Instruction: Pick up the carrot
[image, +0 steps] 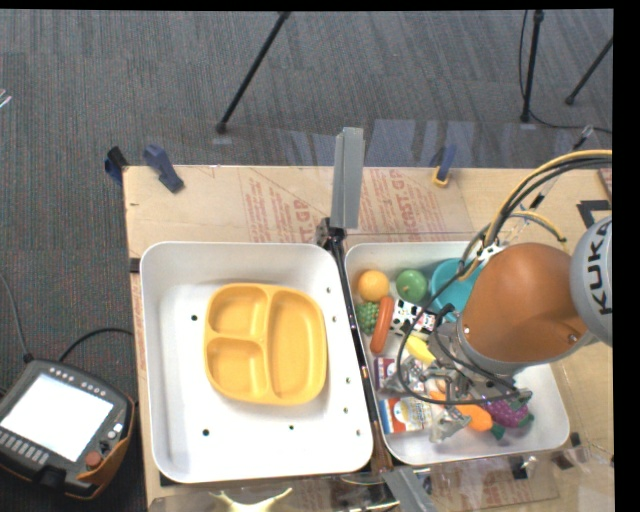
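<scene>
In the right bin (556, 400), an orange carrot-like piece (479, 420) lies near the front wall, partly hidden under the arm. My gripper (448, 412) hangs low over the bin's front middle, right at the left end of that orange piece and touching or nearly touching it. The arm's orange band (520, 305) covers much of the bin behind it.
Crowded toy food surrounds the gripper: purple grapes (512, 408) on the right, a printed carton (402, 413) on the left, and a long orange-red piece (382, 325), an orange ball (373, 285) and a green ball (411, 284) farther back. The left bin (175, 300) holds a yellow divided plate (266, 342).
</scene>
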